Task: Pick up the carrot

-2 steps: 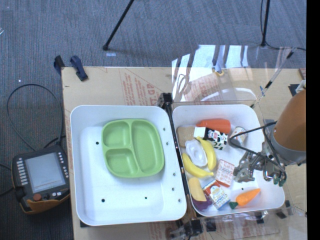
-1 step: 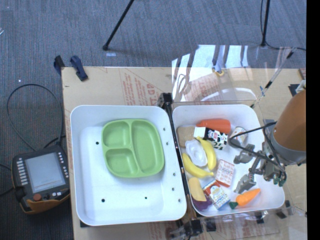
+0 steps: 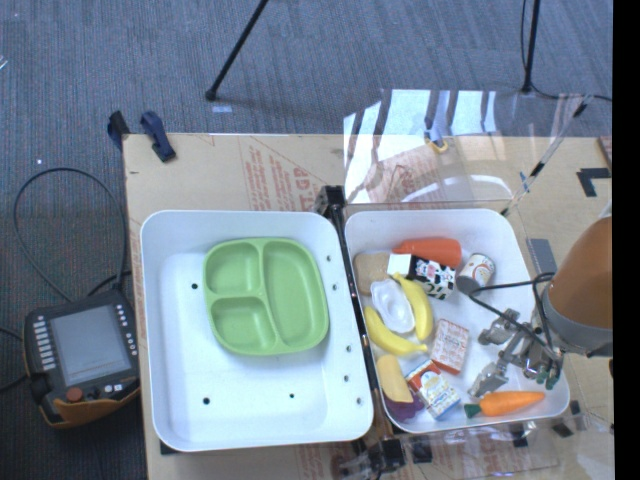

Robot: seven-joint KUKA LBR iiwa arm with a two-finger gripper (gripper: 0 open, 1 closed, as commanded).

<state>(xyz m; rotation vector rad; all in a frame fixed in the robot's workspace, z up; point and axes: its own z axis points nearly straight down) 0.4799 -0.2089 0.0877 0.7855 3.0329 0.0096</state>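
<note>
The carrot [image 3: 510,402], orange with a green stub at its left end, lies flat in the front right corner of the right bin [image 3: 520,230]. My gripper [image 3: 515,375] hangs just behind and over it, reaching in from the right. Its metal fingers [image 3: 489,378] look spread apart, and I see nothing between them. The carrot is not held; it rests on the bin floor.
The right bin also holds a longer orange item [image 3: 428,250], a can [image 3: 476,270], bananas [image 3: 396,336], a white piece [image 3: 391,305] and small cartons [image 3: 449,345]. A green divided plate [image 3: 267,295] lies in the left bin [image 3: 180,388]. A clear panel stands behind the right bin.
</note>
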